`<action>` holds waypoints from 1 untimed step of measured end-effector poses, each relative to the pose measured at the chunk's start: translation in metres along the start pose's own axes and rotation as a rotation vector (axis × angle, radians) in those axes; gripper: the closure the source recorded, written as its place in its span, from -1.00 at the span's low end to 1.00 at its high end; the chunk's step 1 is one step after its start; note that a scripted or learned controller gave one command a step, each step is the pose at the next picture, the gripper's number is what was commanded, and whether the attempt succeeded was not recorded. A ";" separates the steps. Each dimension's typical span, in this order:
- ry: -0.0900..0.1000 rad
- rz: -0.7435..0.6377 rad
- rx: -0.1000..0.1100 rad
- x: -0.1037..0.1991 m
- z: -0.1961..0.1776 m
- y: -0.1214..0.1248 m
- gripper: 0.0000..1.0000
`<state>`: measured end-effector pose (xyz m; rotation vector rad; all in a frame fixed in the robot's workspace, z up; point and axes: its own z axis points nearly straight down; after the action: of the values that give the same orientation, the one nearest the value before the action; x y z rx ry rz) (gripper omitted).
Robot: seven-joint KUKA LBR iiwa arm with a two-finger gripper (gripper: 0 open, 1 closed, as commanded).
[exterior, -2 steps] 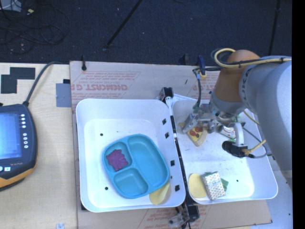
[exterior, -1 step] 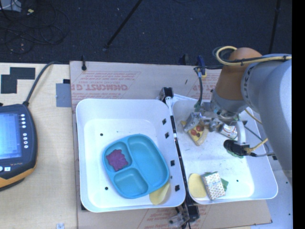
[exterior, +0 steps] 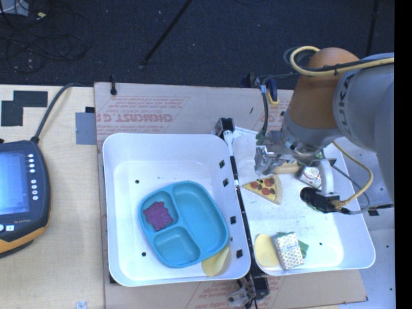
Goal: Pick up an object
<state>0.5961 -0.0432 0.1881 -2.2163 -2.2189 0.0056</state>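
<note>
The gripper point(exterior: 263, 161) hangs low in the right bin point(exterior: 360, 253), just above the toy pizza slice point(exterior: 265, 188); its jaw state cannot be made out. A blue tray point(exterior: 193, 227) lies in the left bin point(exterior: 122, 172).

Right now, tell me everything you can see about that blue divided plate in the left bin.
The blue divided plate is a rounded, plastic-looking tray with three compartments. It lies flat on the floor of the left bin, turned at a slant to the bin's walls. The compartment toward the left holds a small purple piece with a rough surface; the other two look bare. At its lower right edge a yellow item sticks out from under or beside the rim; which one is unclear. The gripper is over the right bin, away from the plate.
</note>
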 end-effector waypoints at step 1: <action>-0.001 0.001 -0.003 -0.001 0.001 0.002 -1.00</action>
<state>0.5982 -0.0442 0.1871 -2.2191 -2.2196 0.0034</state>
